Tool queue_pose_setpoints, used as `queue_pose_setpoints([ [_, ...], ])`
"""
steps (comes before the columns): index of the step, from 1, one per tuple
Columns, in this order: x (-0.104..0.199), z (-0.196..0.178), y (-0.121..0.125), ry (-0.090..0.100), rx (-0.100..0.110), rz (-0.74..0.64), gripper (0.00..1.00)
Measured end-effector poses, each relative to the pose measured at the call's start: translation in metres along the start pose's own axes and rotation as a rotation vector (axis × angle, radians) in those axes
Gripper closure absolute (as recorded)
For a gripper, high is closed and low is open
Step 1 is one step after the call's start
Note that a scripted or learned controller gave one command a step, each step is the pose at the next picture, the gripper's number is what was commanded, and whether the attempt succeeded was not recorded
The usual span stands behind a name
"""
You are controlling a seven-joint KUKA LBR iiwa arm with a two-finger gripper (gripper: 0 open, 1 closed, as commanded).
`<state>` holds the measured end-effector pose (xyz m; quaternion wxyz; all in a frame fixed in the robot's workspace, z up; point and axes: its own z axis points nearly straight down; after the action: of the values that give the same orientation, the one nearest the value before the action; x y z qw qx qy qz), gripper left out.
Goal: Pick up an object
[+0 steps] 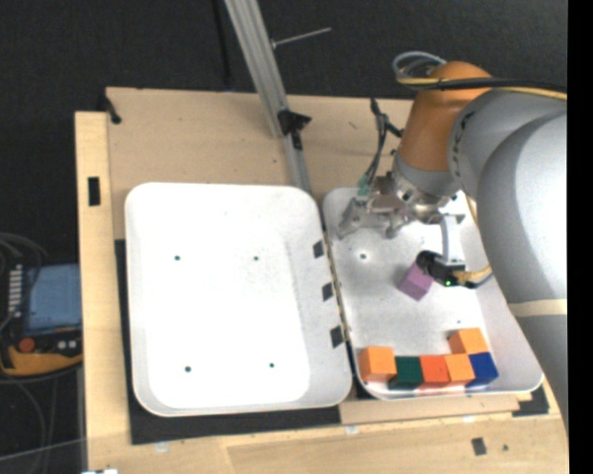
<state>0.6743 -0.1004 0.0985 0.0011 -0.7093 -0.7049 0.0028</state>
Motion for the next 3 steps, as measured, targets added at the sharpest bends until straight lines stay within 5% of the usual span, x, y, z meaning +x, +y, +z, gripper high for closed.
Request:
queue_pose_setpoints([
  [1, -0.001, -0.016, 0.002, 0.001, -0.009, 0.002, 1.0],
  [3, 0.001, -0.136, -0.004, 0.002, -0.015, -0.008, 1.0],
])
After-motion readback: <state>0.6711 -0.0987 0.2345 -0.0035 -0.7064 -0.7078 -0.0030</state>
